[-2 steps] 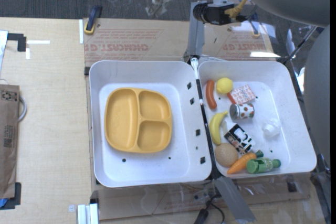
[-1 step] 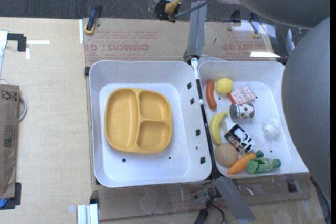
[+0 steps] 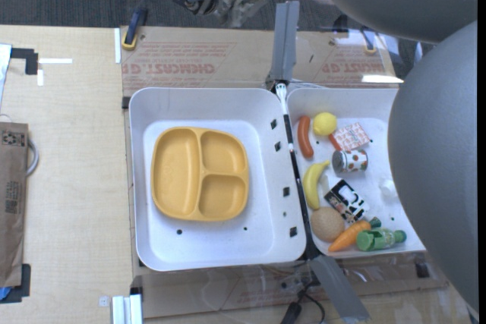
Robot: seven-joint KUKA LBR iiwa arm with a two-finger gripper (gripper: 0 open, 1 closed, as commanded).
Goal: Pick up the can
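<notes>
My own arm (image 3: 437, 125) lies nearest the lens, a broad grey mass covering the right side of the view and overhanging the outer edge of the right bin (image 3: 377, 114). My tool is somewhere under that bulk, and I cannot tell whether it stands wide or narrow, nor exactly where it hangs. The can (image 3: 350, 160) lies on its side near the middle of the right bin, a small cylinder with a red and white label. A red and white packet (image 3: 351, 137) sits just above it, nearly touching; a yellow lemon (image 3: 325, 123) and a red sausage (image 3: 304, 136) lie to the upper left; a banana (image 3: 313, 184) is to its left, and a black and white box (image 3: 345, 198) just below. Further down are a tan round item (image 3: 326, 224), a carrot (image 3: 349, 236) and a green bottle (image 3: 380, 240). The left bin (image 3: 144, 163) holds a yellow divided plate (image 3: 200, 173), well apart from the task. Risks as I judge them: the can is round and lying down, so a closing grasp across its curve may roll it aside; the packet and box crowd two sides, so a descent slightly off could catch one of them instead; with my arm blocking the view, misalignment would go unseen.
</notes>
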